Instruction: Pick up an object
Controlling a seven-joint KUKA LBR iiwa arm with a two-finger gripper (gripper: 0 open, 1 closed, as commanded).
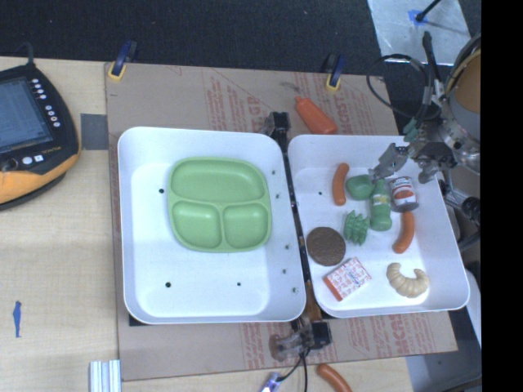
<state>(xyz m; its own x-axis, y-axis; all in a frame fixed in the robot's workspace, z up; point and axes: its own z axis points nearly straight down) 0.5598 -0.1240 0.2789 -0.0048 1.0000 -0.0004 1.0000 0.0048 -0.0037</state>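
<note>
1. Nearest my camera, at the bottom edge of the worktop (57, 260), I see an orange sausage-shaped piece (337, 376) lying on the cardboard sheet, outside both bins, beside a black clamp with wires (301, 341).
2. In the near part of the right bin (458, 288) lie a cream croissant (408, 280) and a small red-and-white packet (347, 278), well apart from each other.
3. A little further in sit a round brown patty (325, 245), a spiky green toy (356, 226) just beside it, and an orange sausage (404, 232) on the arm's side.
4. The left bin (139, 219) holds a green divided plate (220, 203), lying flat near its middle.
5. Beyond those, I see a second orange sausage (339, 184), a rounded green piece (359, 188), a green bottle (381, 207) and a small can with a red label (403, 193), clustered close together.
6. The arm comes in from the right edge, its wrist low over the far right part of the right bin.
7. The gripper (391, 163) points down and leftward, its tip just above the green piece and the bottle. I cannot tell how far its jaws are apart, nor whether it touches anything.
8. Furthest off, an orange carrot-like toy (315, 117) rests on the cardboard beyond the bins, and a teach pendant (33, 133) lies at the far left.
</note>
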